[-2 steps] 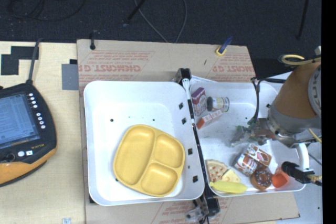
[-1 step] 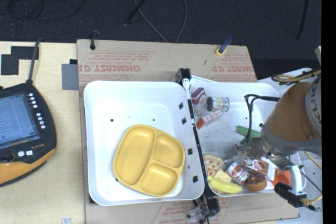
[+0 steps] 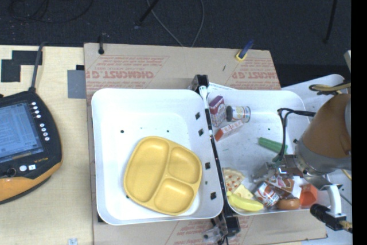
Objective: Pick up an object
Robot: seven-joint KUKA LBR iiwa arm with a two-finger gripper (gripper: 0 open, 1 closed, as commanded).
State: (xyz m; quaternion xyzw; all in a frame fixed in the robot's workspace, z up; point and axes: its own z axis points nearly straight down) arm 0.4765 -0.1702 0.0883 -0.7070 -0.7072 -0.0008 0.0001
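The right bin (image 3: 292, 101) holds a pile of small objects. A small jar (image 3: 238, 113) lies on its side at the back left, next to a red and white packet (image 3: 218, 112). A green piece (image 3: 270, 144) lies mid-bin. Along the front wall sit a yellow banana (image 3: 245, 202), a pizza slice toy (image 3: 232, 181), a red and white wrapper (image 3: 269, 192) and an orange piece (image 3: 307, 195). My gripper (image 3: 279, 170) reaches in from the right and hangs low over the front pile, just above the wrapper. Nothing shows in its grasp.
The left bin (image 3: 114, 112) holds a yellow divided plate (image 3: 162, 175). A black divider (image 3: 207, 146) runs between the bins. A handheld tablet controller (image 3: 23, 140) lies on the bench at the far left. Black cables trail across the dark floor behind.
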